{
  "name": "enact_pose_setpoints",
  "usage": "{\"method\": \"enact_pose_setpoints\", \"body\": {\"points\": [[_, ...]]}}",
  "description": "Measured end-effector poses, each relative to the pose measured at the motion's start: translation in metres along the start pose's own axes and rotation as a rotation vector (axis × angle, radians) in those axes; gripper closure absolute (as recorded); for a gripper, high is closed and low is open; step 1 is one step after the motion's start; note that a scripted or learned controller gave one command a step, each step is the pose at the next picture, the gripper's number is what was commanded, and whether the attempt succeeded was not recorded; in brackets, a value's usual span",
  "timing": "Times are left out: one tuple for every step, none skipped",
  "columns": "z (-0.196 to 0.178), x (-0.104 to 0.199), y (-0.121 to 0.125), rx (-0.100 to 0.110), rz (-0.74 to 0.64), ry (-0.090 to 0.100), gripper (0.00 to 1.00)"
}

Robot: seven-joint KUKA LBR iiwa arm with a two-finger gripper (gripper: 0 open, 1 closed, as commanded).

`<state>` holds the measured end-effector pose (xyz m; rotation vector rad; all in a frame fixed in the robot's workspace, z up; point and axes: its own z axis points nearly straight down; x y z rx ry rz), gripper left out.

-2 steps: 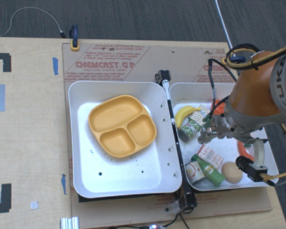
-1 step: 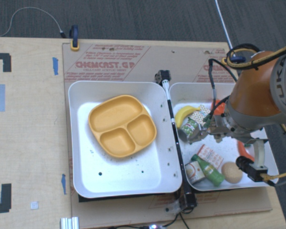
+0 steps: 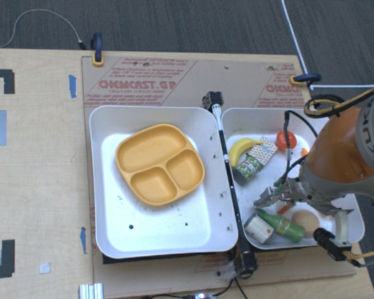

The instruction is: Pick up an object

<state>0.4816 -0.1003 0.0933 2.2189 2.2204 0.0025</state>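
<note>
1. Right now I see the left bin (image 3: 106, 167) holding a yellow divided plate (image 3: 160, 164).
2. My right bin (image 3: 237, 120) holds a banana (image 3: 242, 149), carton (image 3: 255, 162), tomato (image 3: 285, 140), green bottle (image 3: 283, 225) and an egg (image 3: 305, 220).
3. My gripper (image 3: 269, 198) hangs above the bottle, fingers apart, clamping nothing.

The bench (image 3: 31, 167) is light wood. A brown cardboard sheet (image 3: 193, 80) with red letters lies flat on it. Two white bins sit side by side on the cardboard, touching. The left bin (image 3: 106, 185) is at 9 o'clock from the right bin (image 3: 237, 120). Two clamps pin the cardboard's far edge, one (image 3: 97, 47) at 11 o'clock and one (image 3: 304, 78) at 1 o'clock.
</note>
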Motion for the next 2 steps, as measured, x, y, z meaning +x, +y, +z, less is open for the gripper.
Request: {"method": "enact_pose_setpoints", "body": {"points": [[-0.01, -0.001, 0.001, -0.004, 0.003, -0.003, 1.0], [-0.091, 0.075, 0.034, 0.002, -0.001, 0.002, 1.0]]}}
